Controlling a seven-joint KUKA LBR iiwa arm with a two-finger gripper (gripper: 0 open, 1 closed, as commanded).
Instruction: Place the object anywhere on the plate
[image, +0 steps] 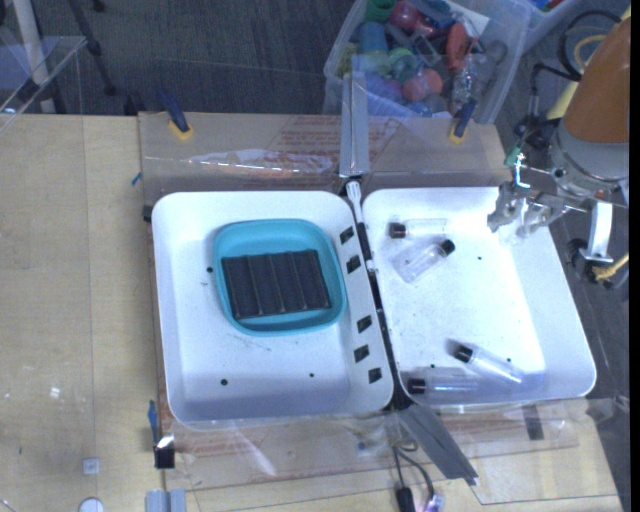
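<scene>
Nearest to me, at the front edge of the right bin (560, 340), two clear vials lie well below the gripper (520, 215): one vial (488, 362) with a black cap lies at a slant, and a second one (440, 382) lies flat along the front wall. Further back, a third vial (420, 258) and a fourth (418, 229) lie close together, to the left of the gripper and nearer to it. The gripper hangs over the far right corner of this bin, and nothing is seen between its fingers; whether they are wide or narrow I cannot tell from here. Far to its left, over the divider, the blue plate (228, 245) with a dark ribbed insert rests in the left bin (180, 330). I judge the step is the reach for a vial, before any grasp. The next move calls for lowering onto one vial, probably the third, closing across its narrow body, then lifting and carrying it left over the divider to the plate.
</scene>
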